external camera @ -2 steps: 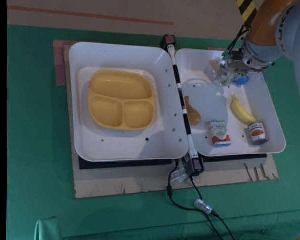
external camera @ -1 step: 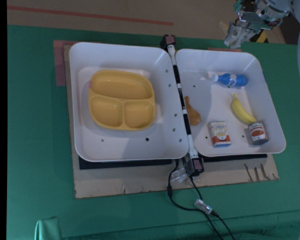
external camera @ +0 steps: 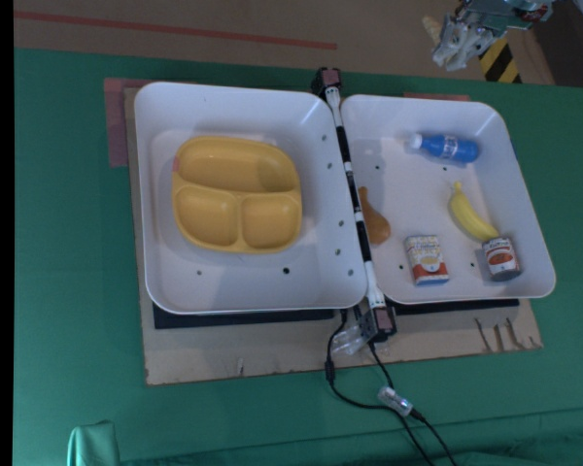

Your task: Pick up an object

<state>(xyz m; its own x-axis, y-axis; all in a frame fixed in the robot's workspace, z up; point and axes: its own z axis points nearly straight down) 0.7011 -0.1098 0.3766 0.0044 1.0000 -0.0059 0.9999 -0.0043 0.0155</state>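
From the camera view, my gripper (external camera: 459, 45) hung beyond the right bin's (external camera: 525, 212) far edge, holding nothing, its finger state unclear, so I judged myself pre-approach: next I had to descend onto the bottle (external camera: 445, 148) near that far edge.

A yellow plastic three-compartment tray (external camera: 237, 193) lies in the left white bin (external camera: 165, 270). Brown cardboard (external camera: 243, 352) sits beneath on green cloth (external camera: 68, 260). Black cables (external camera: 369, 386) trail toward the lower frame.
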